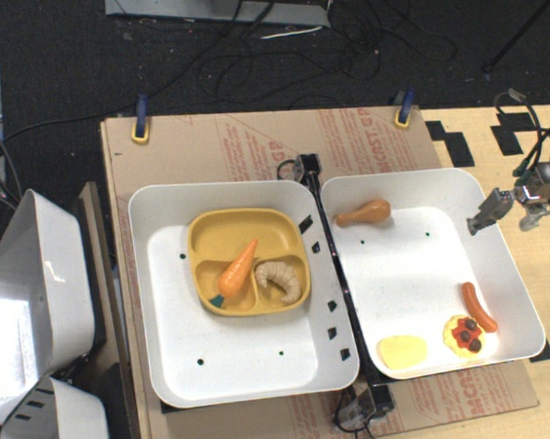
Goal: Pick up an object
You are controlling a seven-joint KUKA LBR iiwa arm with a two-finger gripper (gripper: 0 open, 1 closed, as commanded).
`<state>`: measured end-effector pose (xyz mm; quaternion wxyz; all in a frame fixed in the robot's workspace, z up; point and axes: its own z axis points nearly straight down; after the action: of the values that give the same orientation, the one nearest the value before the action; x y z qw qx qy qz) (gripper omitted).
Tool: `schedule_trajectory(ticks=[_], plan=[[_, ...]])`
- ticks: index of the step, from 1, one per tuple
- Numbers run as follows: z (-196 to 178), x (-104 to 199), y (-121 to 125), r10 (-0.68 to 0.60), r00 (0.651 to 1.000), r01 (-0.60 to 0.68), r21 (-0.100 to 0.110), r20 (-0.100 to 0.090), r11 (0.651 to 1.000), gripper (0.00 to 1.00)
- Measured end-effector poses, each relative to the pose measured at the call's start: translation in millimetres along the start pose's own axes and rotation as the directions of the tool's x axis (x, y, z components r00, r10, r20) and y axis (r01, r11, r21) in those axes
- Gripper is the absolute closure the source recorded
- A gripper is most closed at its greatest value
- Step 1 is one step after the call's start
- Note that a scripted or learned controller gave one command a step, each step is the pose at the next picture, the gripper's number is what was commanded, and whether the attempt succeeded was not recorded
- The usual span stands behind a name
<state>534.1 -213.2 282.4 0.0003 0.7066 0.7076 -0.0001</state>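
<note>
My gripper (509, 215) hangs at the right rim of the right bin (414, 187), open with nothing between its fingers. In that bin lie a brown drumstick (365, 214) at the back, a red sausage (478, 307) and a small round pizza (464, 335) at the front right, and a yellow oval piece (402, 350) at the front. The left bin (172, 362) holds a yellow divided plate (201, 238) with an orange carrot (238, 269) and a pale shrimp (280, 278) on it. The gripper is well apart from every object.
A black divider (333, 275) runs between the two bins. Both stand on a cardboard sheet (232, 142) held by clamps at the back. Grey boxes (31, 287) stand off the bench to the left, and cables lie behind it.
</note>
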Motion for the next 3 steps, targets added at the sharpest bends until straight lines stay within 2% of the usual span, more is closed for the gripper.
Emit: schedule_trajectory(ticks=[1,2,3], plan=[[64,1,-2,0.003,1.000,-0.003,0.007,-0.003,1.000,0.00],[111,-5,-5,0.003,1.000,-0.003,0.005,-0.001,1.000,0.00],[174,-2,-9,0.003,1.000,-0.003,0.006,-0.002,1.000,0.00]])
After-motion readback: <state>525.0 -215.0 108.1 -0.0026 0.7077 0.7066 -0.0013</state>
